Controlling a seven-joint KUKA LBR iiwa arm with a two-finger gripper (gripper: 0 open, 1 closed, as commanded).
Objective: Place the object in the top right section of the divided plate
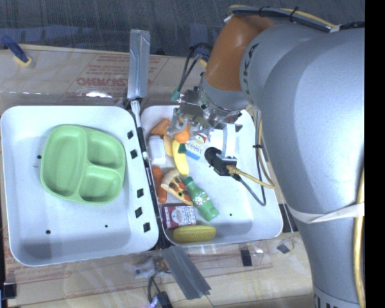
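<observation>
Nearest us in the right bin (263, 218) lies a corn cob (194, 234), then a green bottle (202, 199) and pizza slice (175, 188). Further back the gripper (191, 128) is down among the banana (179, 159) and its neighbours; cannot tell how it's set or what it's on. The green divided plate (83, 163) waits in the left bin (25, 236). Best move: lift straight, clear the wall, aim for the upper right compartment.

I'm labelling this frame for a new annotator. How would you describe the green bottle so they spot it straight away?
Start at the right white bin, the one under the grey arm. Near its front, just above the corn cob, the green bottle lies on its side at a slant. It is the only green thing in that bin.
</observation>
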